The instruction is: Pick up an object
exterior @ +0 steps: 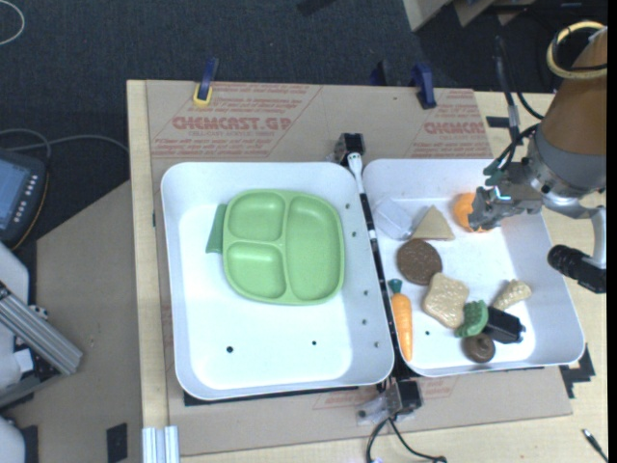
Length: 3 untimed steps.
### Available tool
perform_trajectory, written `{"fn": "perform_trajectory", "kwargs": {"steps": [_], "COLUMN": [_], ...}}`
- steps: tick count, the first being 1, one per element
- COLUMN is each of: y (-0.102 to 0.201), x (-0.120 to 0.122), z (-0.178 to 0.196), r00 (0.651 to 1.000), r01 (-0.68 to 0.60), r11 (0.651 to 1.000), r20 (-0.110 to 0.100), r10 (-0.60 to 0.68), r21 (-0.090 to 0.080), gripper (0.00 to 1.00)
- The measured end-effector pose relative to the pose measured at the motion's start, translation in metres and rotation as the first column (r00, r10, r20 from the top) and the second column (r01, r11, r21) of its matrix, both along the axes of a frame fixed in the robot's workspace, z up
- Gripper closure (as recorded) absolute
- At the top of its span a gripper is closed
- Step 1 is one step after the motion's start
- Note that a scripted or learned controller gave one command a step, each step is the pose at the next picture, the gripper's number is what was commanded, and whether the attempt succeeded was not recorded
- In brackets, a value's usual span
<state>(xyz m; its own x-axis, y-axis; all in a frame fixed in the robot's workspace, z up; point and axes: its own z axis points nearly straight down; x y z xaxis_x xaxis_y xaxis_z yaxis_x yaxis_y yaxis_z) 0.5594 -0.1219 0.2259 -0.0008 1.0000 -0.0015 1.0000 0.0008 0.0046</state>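
Dark carpet surrounds a cardboard-topped bench with two white bins. Left bin [193, 258] holds a green tray [284, 246]. Right bin [549, 287] holds a cluster: carrot [403, 324], brown disc [419, 260], cracker [446, 300], wedge [433, 224]. Gripper [487, 208] sits low at the far right, touching an orange piece [465, 210]; grip state cannot be told. Risk, as I judge it: the piece lies beside the tool rather than under it, so it could get nudged aside.

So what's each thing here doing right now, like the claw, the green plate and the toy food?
Claw: low over the right bin, beside the orange piece.
Green plate: flat in the left bin, nothing on it.
Carrot: lying along the right bin's left wall.
Brown cookie: lying flat.
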Motion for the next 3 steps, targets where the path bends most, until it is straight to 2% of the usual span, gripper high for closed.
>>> {"fn": "perform_trajectory", "kwargs": {"steps": [1, 2, 3], "y": [0.052, 0.114, 0.160], "x": [0.021, 0.031, 0.048], "z": [0.009, 0.007, -0.009], "r00": [1.000, 1.000, 1.000], "r01": [-0.006, -0.005, -0.004], "r11": [1.000, 1.000, 1.000], "r20": [0.000, -0.002, -0.002], "r10": [0.006, 0.005, 0.004], "r21": [0.002, 0.002, 0.001], "gripper": [1.00, 1.00, 1.00]}}
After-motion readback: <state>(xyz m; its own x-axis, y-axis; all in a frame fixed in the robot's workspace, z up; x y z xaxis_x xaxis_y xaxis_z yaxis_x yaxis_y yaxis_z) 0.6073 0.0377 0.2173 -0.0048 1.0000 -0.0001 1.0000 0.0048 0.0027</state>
